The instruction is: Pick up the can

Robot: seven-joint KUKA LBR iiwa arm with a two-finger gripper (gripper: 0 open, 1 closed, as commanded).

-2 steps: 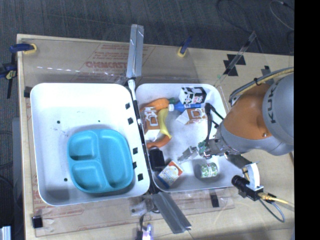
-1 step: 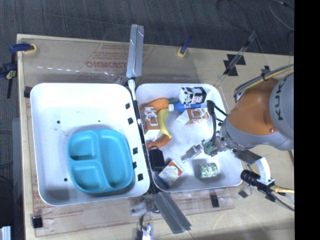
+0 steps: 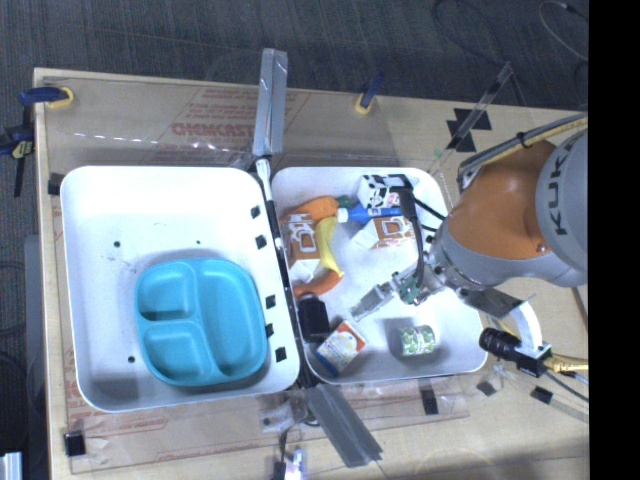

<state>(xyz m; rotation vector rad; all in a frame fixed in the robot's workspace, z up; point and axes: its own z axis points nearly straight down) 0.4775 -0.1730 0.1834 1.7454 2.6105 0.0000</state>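
1. Camera view: a pale wooden bench (image 3: 150,108) stands on dark grey carpet (image 3: 150,13), with a clear sheet bearing red lettering over its far part and blue clamps at the far left corner and far edge.
2. Two shallow white bins sit side by side on it. The left bin (image 3: 100,218) holds a turquoise divided tray (image 3: 200,320) toward its near edge.
3. The right bin (image 3: 455,363) is crowded along its left wall: an orange-and-white carton (image 3: 300,236), a yellow banana (image 3: 328,248), an orange object (image 3: 318,282) under the banana, a black block (image 3: 313,317), and a small carton (image 3: 341,346) at the near left corner.
4. Toward the far edge of that bin lie a black-and-white box (image 3: 378,194) and another small carton (image 3: 392,231).
5. The can (image 3: 418,341) (greenish, lying on its side) rests on the bin floor near the near edge, apart from the other things.
6. The arm (image 3: 500,218) reaches in from the right, its orange band over the bin's right wall.
7. The gripper (image 3: 385,295) hangs just beyond the can, toward the bin's middle, its fingers parted with nothing between them.
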